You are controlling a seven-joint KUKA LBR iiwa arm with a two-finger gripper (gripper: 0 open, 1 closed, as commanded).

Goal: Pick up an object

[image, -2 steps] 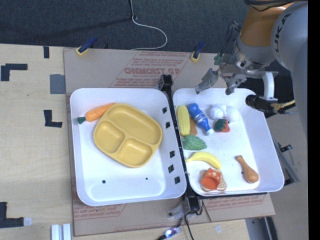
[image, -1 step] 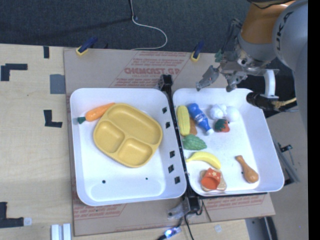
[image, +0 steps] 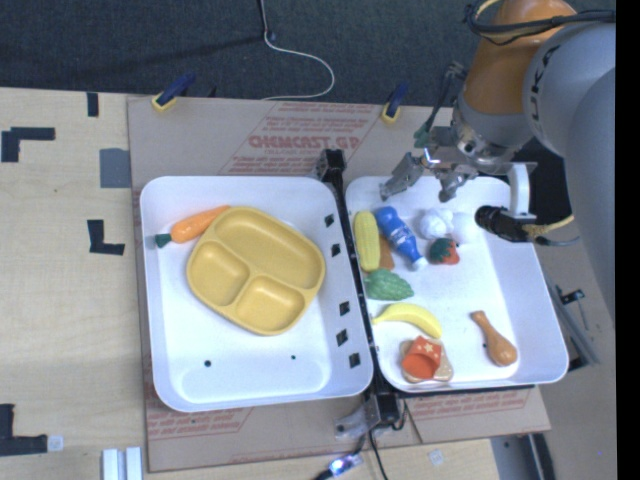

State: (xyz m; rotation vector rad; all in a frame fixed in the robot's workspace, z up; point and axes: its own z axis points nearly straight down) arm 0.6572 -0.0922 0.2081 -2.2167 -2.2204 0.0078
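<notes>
Objects for picking are spread across two white bins on the desk. In the left bin [image: 170, 368], an orange carrot [image: 195, 224] is seen touching the upper left edge of a yellow divided tray [image: 257, 269]. In the right bin [image: 525, 318], a corn cob [image: 366, 240] lies along the left wall, with a blue bottle [image: 398, 234] just beside it, a green leafy piece [image: 388, 287] below, then a banana [image: 411, 317] and a red-and-orange toy [image: 424, 359] near the front edge. Further right, a white ball [image: 436, 224] is touched by a small red-and-green item [image: 444, 252], and a brown wooden piece [image: 493, 338] lies well apart from the rest.

The tool [image: 432, 176] is held over the far rim of the right bin, its fingers spread apart with nothing between them. The blue bottle and the white ball appear to be the nearest candidates. A good grasp would probably be made by centring the fingers across the bottle's narrow width before descent. The corn cob beside it and the bin wall are judged likely to obstruct one finger; the isolated wooden piece would be an easier, less crowded choice.
</notes>
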